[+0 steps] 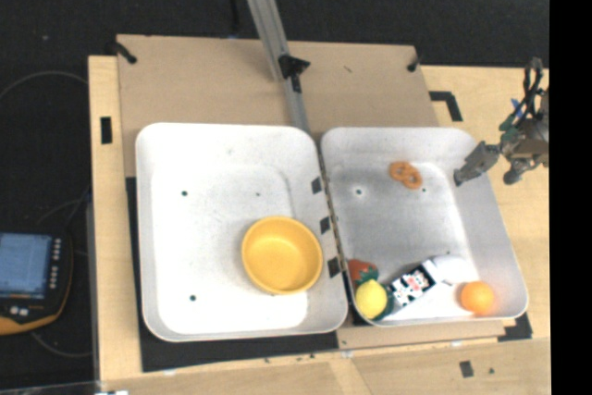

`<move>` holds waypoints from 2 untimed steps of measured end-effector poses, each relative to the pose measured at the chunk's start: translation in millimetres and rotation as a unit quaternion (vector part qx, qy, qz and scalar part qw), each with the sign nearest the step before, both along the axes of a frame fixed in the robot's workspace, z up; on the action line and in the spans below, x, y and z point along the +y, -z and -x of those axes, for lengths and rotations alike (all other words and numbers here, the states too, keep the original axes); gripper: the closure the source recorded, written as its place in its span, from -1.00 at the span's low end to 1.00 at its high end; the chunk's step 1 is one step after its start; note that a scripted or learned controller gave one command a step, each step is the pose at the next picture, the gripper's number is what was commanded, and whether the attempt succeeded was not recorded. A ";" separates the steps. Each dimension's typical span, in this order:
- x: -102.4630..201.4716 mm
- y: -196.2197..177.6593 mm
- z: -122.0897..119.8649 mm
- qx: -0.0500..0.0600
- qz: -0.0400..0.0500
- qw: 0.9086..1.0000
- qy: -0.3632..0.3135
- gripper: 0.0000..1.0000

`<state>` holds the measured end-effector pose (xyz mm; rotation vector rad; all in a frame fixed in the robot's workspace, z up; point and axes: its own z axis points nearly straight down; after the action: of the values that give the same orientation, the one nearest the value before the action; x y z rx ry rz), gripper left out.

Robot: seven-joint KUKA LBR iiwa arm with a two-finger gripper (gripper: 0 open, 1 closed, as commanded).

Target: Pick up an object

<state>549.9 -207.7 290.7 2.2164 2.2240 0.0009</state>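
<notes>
My gripper (491, 169) hangs over the right rim of the right bin (388, 143), fingers spread open with nothing between them. In that bin a small brown ring-shaped piece (404, 173) lies near the back, left of the gripper. Along the front wall sit a yellow lemon (372, 299), a small red item (361, 271), a black-and-white box (412, 285) and an orange ball (477, 297). A yellow bowl (282, 254) stands upright in the left bin (185, 162).
A grey metal pole (264, 9) slants down from the top to the back of the bins. A handheld pendant (28, 282) lies off the bench at far left. The bins share a raised middle wall (326, 217).
</notes>
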 end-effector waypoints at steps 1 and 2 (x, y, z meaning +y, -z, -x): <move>0.1 0.0 0.0 0.000 0.000 1.000 0.000 -1.00; -6.7 46.0 6.2 0.002 0.000 1.000 0.002 -1.00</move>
<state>543.6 -214.4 244.7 2.2219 2.2221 -0.0045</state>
